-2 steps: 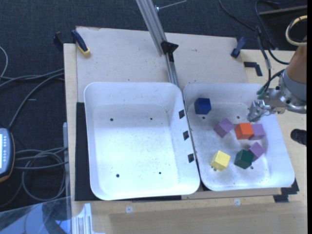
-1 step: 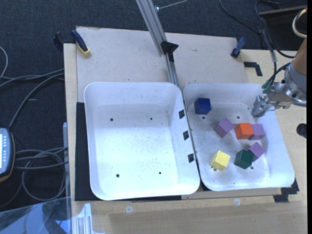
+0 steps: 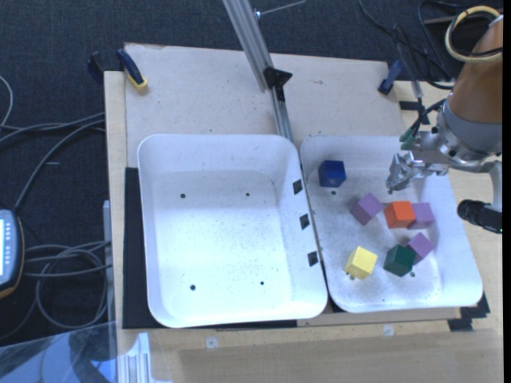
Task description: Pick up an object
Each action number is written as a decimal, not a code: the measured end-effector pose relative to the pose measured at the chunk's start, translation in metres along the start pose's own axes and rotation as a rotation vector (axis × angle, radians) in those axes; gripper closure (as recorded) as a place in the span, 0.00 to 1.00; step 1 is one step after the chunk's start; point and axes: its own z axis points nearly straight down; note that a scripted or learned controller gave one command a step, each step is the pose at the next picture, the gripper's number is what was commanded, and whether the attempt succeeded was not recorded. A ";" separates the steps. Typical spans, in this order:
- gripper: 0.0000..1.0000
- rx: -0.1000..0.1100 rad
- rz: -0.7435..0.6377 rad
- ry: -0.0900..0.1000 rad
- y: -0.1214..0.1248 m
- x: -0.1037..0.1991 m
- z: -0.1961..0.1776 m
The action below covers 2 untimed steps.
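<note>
The claw (image 3: 397, 175) hangs in the right of the frame, over the right bin (image 3: 447, 290); nobody can tell if it is spread. The orange block (image 3: 399, 213) sits just below. It should drop straight down, clear of the purple blocks (image 3: 421, 214).

**Gripper poised over the right bin's blocks**

2 white bins are seen side by side on the bench (image 3: 200, 94). In the right bin (image 3: 455, 290), 7 blocks are gathered: a blue block (image 3: 332, 173) at the back, an orange block (image 3: 399, 213) flanked by 3 purple blocks (image 3: 368, 207), and a yellow block (image 3: 362, 262) and a green block (image 3: 399, 259) nearer the front. The gripper (image 3: 397, 175) is positioned above the orange block, just behind it, with nothing seen between its fingers. The left bin (image 3: 152, 214) is speckled with dark dots.
</note>
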 end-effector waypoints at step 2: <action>1.00 -0.002 -0.001 0.000 0.030 0.106 0.000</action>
